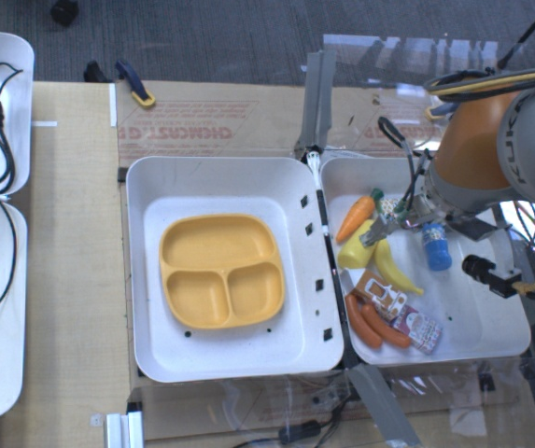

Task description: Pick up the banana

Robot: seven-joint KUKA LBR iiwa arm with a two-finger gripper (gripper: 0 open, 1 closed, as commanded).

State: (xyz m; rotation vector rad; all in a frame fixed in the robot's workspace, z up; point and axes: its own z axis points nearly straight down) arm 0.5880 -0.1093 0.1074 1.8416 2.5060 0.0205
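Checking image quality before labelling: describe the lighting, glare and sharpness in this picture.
Camera view: even, soft lighting, with only faint shadows inside the left bin; the yellow tray is crisp. A clear panel behind the right bin throws pale reflections. The arm looms large and slightly soft, and the gripper beside the banana and carrot is too small to read.

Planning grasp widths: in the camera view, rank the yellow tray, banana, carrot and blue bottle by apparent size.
Largest to smallest:
1. yellow tray, by far
2. banana
3. carrot, close to the banana, and the gripper partly covers both, so that order is unsure
4. blue bottle
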